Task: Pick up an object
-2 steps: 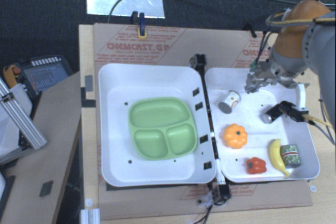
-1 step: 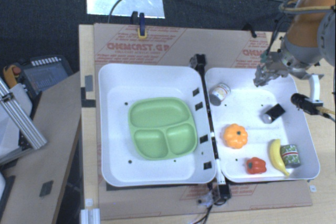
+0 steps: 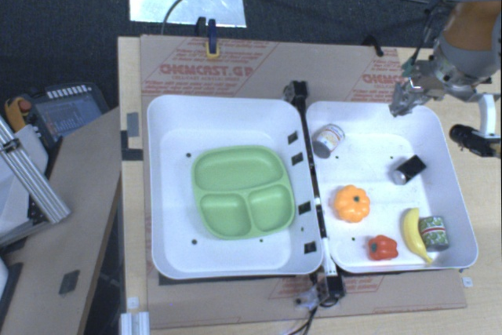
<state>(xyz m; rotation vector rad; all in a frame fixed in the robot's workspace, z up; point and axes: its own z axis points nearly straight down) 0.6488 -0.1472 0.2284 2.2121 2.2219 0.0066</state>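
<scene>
The right bin holds an orange pepper, a red pepper, a yellow banana, a small green can, a tipped silver can and a small black block. My gripper hangs over the far right rim of that bin, above and behind the black block. Nothing shows between its fingers. Its tips are small and dark against the rim.
A green divided plate lies in the left bin. A black divider with clips runs between the bins. A cable crosses the dark floor behind the bench. A grey table with a pendant stands at the left.
</scene>
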